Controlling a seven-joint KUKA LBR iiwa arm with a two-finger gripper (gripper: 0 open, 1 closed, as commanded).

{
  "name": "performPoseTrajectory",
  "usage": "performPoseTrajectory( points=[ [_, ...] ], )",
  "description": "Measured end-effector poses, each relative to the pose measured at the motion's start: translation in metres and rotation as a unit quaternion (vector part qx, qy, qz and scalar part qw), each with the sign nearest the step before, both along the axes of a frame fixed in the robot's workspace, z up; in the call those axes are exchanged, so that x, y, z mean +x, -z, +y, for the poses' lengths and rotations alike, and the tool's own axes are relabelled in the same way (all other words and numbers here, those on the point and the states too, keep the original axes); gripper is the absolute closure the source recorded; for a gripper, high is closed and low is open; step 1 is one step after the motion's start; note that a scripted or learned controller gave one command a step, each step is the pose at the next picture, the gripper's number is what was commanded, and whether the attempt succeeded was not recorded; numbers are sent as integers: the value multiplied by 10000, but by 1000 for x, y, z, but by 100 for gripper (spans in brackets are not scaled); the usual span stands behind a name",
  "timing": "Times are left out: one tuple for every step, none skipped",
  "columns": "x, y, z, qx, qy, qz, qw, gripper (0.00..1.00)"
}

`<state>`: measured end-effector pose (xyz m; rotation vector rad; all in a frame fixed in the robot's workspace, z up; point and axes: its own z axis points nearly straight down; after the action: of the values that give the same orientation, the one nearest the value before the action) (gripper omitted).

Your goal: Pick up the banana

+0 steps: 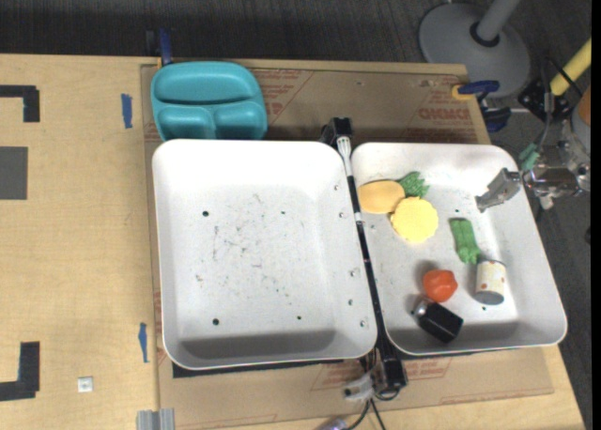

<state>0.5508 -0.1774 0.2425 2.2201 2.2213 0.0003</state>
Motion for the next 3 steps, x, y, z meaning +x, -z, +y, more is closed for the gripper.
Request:
performPoseTrajectory(
  points=[
    [-32, 74, 64, 9, -536, 13, 9986, 0],
    [15, 157, 83, 4, -699, -13, 9976, 0],
    [-68, 58, 154, 11, -894, 13, 9960, 0]
  ],
)
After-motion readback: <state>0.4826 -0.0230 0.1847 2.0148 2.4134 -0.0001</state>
